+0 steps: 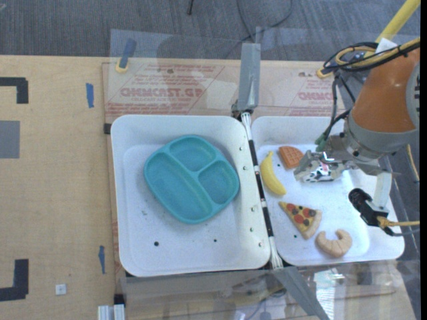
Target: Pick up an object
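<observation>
Two shallow white plastic bins sit side by side on the bench, their inner rims meeting along a line down the middle of the frame. The left white bin [133, 245] holds a teal plastic plate with three compartments [192, 177], lying a little above centre and tilted; bare floor runs all round it, widest along the lower edge.

The right white bin [383, 249] is more crowded. A yellow toy banana [270, 175] lies close along its left wall. Just right of the banana's top sits an orange ridged toy piece [291, 156]. Lower down, a toy pizza slice with red dots [301, 218] points to the upper left, and a tan toy croissant [334, 243] lies near the bottom rim, just beside the slice.

The grey arm with its orange band comes in from the upper right. Its two-finger gripper [320, 169] hangs low over the upper middle of the right bin, near the orange piece; I cannot tell whether the fingers are spread or closed.
</observation>
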You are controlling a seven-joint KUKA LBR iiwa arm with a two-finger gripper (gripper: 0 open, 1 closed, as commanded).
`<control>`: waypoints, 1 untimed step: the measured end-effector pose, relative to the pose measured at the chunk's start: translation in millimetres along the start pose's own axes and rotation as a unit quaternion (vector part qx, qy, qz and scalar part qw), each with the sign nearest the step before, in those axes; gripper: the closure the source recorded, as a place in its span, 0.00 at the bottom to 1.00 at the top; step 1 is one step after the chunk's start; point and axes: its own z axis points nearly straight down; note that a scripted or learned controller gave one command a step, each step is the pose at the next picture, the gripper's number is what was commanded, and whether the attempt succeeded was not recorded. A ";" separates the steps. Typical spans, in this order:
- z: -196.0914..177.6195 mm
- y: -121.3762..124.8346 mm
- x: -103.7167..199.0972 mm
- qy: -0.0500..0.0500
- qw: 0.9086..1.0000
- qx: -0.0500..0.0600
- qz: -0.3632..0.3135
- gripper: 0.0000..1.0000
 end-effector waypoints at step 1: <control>74.1 48.5 -16.6 -0.003 0.999 -0.021 0.026 0.00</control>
